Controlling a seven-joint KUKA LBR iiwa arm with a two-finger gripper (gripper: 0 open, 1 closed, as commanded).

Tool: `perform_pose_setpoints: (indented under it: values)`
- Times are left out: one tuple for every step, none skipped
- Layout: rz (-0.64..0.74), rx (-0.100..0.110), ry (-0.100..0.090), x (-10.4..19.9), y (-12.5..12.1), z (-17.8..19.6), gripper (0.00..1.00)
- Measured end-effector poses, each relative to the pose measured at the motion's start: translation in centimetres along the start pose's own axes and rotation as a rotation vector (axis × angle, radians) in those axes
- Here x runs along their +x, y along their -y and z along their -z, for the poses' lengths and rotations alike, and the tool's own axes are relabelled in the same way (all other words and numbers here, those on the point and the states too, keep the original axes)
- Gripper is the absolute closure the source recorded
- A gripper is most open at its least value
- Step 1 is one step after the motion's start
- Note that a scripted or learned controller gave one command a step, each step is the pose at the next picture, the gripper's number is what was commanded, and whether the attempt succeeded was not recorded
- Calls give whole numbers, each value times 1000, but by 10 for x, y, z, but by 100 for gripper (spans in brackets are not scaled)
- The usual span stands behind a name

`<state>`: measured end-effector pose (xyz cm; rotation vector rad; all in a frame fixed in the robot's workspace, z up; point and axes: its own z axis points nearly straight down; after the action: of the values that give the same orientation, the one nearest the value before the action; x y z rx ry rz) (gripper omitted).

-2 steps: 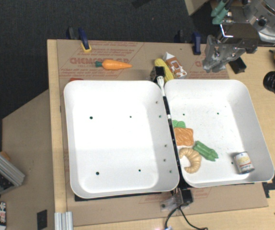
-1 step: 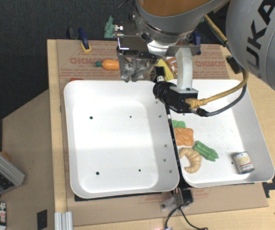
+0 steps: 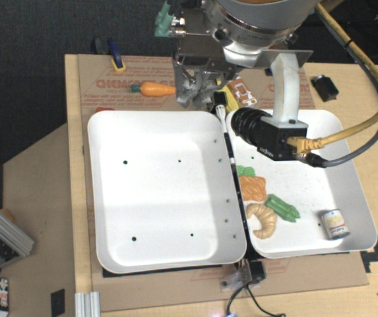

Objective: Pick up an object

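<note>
**Over the far rim, arm crowds the bins' shared edge**

Above the back edge of the two bins, the arm hangs low, and its gripper sits just past the far rim of the left bin, over the brown board rather than over either tray. Whether the jaws are spread or pressed together cannot be told — the metal there is a dark tangle, and nothing is seen between them.

A black cylinder on the wrist, with a yellow cable running off to the right, overhangs the far-left corner of the right bin.

The things to pick lie in the near half of the right bin, bunched against the wall it shares with the left bin: an orange block with a green scrap touching its far side, a tan croissant shape just nearer, and a green pod beside it. A small can stands apart near the right rim, with open white floor between it and the cluster.

Outside the bins, an orange carrot rests on the board beside the gripper, and a blue-and-yellow clip lies near the board's far edge.
</note>
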<state>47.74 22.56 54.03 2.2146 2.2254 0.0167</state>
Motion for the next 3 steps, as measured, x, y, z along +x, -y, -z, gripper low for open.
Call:
perform_pose_setpoints:
  values:
    - [-3, 9, 6, -1, -2, -5, 0]
    - [-1, 5, 4, 0, -2, 6, 100]
    - [-2, 6, 5, 0, -2, 5, 0]
